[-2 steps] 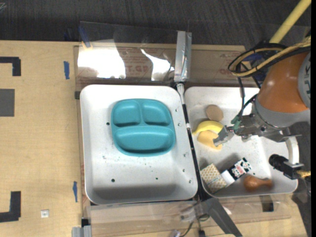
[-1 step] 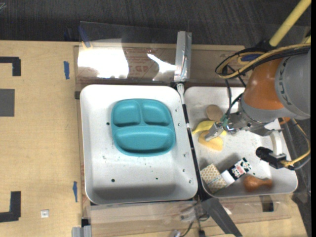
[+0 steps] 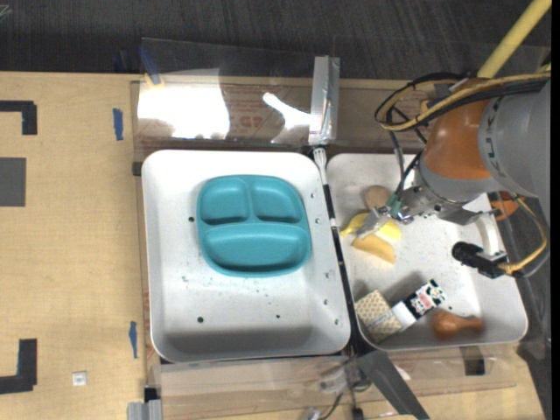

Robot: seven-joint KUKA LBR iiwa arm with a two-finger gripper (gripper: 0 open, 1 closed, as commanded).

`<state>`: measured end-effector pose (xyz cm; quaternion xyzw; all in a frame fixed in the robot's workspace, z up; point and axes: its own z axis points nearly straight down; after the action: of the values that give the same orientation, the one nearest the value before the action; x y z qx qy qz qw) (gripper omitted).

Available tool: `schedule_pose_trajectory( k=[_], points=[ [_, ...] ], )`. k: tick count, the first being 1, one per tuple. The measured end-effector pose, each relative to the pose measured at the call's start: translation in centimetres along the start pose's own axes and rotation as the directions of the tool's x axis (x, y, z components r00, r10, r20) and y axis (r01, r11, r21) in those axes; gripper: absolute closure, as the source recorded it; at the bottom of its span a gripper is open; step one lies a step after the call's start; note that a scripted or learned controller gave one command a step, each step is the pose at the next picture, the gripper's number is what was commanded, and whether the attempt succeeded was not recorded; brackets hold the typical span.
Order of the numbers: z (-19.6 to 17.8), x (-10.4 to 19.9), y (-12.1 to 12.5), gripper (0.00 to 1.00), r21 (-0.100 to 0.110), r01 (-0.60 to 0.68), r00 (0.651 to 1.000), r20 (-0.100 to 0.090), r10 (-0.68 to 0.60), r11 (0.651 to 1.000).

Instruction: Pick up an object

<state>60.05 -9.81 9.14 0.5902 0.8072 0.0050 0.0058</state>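
My gripper [image 3: 394, 210] hangs low over the upper left part of the right bin [image 3: 499, 318], below the arm's orange band [image 3: 453, 143]. It is right at a yellow piece [image 3: 360, 226] and a yellow wedge [image 3: 374, 247], which lie just left of and below it. A tan rounded object [image 3: 376, 197] sits just above and left of it. Whether anything is held is hidden by the wrist.
The left bin [image 3: 175, 304] holds a teal divided plate [image 3: 254, 224]. Near the right bin's front lie a patterned block [image 3: 374, 312], a small white box with a black-and-white print [image 3: 422, 301] and a brown object [image 3: 452, 324]. Cables and a black part [image 3: 473, 256] hang on the right.
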Motion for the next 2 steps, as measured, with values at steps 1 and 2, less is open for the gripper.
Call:
schedule_pose_trajectory(
  k=[1,2],
  points=[
    [0.5,-2.2,3.7,0.00,0.011,-0.134,0.991,0.001,0.134,0.991],
    [-0.8,-2.2,4.0,1.00,0.003,-0.131,0.991,0.005,0.131,0.991]
  ],
)
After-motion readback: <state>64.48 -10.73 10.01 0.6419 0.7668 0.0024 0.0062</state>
